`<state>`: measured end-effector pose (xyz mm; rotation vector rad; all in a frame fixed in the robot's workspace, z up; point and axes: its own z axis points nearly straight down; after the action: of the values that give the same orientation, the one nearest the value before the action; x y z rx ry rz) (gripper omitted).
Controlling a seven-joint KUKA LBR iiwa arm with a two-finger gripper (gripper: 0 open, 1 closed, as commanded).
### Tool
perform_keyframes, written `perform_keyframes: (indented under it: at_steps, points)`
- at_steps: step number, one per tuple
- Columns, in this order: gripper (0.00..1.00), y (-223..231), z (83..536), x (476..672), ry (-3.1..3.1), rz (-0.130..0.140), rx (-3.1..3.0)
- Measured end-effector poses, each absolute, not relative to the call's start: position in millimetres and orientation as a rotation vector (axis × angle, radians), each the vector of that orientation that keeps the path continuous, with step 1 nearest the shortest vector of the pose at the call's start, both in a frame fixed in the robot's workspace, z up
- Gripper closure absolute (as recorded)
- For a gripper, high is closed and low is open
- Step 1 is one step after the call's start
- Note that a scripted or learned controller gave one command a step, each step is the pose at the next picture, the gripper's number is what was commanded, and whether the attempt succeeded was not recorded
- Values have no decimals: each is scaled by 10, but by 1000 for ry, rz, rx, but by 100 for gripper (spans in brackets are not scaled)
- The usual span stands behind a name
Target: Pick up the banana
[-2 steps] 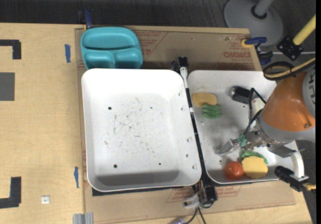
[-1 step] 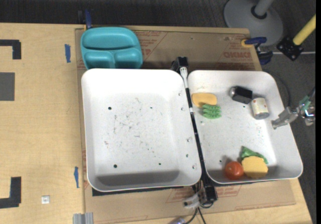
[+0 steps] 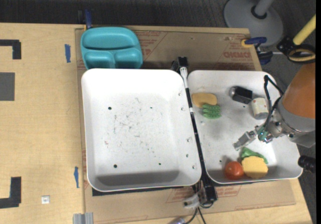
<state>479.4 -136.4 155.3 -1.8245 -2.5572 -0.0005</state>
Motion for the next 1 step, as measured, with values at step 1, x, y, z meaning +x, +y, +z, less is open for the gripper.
perform_keyframes:
  at_steps: [1]
  points:
    - [0,-1112,854,4798,-2641,-2,-1706]
